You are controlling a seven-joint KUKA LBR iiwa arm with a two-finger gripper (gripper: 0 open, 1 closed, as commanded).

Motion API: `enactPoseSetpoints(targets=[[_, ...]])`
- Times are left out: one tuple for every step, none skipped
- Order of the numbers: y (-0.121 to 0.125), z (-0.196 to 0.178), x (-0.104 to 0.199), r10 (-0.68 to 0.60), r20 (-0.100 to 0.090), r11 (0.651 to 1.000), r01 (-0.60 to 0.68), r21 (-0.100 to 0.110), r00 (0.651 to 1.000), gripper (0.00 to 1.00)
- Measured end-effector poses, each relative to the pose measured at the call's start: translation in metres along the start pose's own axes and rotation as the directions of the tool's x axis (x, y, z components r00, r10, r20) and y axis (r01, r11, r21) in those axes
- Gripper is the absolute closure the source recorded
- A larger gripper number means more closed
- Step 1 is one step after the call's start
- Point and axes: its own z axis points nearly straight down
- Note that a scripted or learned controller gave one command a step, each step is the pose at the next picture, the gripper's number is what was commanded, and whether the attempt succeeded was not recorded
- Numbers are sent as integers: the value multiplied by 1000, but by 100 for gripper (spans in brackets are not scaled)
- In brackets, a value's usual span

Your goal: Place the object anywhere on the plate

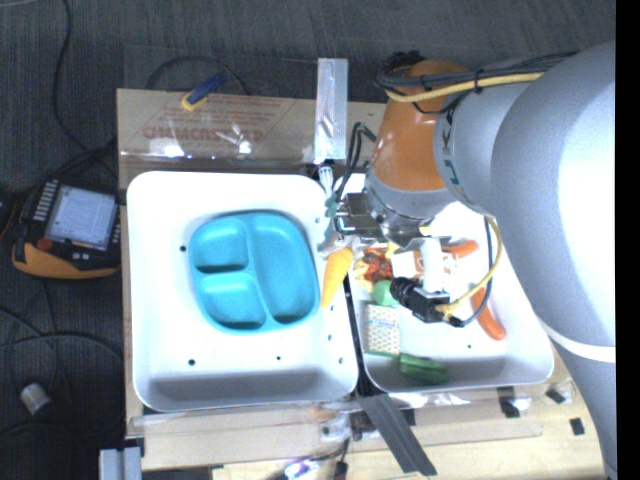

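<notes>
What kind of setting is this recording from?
Most likely a robotics lab bench: two white bins side by side, a blue divided plate in the left one, toy food nearby, loose cables and a handheld controller on the floor.

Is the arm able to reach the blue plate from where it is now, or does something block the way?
Probably yes. The blue plate lies uncovered in the left bin, with nothing on it. The arm hangs over the right bin, beside the wall between the bins; an orange carrot lies on that wall, low down.

The arm (560, 168) is bulky, smooth and light grey, with a rounded orange band (412, 148) above the wrist. Yellow and black cables (470, 83) run along it, and a black fitting (415, 296) sits near the wrist.
</notes>
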Motion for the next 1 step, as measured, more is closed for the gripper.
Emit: enactPoseSetpoints(targets=[[0,0,0,0,0,1000,0,0,1000,0]])
